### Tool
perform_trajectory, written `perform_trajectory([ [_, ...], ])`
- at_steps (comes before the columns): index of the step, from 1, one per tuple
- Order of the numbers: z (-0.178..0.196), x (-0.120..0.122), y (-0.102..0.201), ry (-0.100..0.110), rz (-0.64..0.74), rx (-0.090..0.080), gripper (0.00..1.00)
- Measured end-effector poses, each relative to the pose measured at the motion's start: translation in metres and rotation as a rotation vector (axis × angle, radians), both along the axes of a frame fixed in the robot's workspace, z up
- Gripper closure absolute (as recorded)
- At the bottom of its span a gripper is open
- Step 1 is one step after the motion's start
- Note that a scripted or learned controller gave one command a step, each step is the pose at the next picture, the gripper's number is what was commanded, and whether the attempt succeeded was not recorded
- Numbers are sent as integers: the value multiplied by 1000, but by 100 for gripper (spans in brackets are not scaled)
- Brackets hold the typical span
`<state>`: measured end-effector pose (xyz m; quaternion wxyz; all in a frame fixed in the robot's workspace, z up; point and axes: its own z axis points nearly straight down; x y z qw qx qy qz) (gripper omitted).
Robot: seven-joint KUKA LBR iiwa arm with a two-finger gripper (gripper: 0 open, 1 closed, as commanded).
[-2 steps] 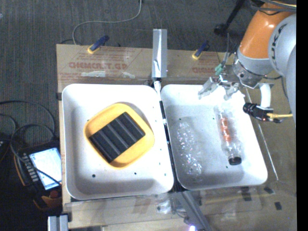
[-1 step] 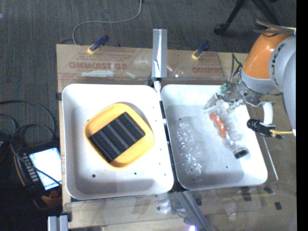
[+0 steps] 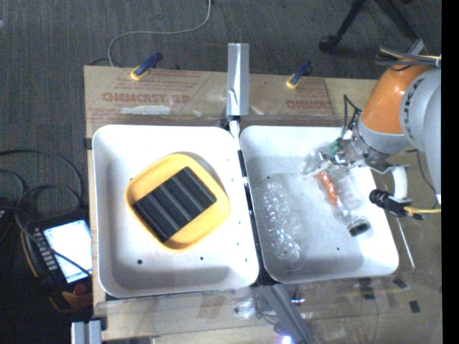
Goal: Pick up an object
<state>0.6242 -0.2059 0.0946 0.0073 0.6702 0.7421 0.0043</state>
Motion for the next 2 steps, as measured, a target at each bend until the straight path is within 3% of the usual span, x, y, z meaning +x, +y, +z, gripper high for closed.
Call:
perform_trajectory([
  [1,11,2,1,-4,1,0,100],
  [2,73,28,58,17,52,3,100],
])
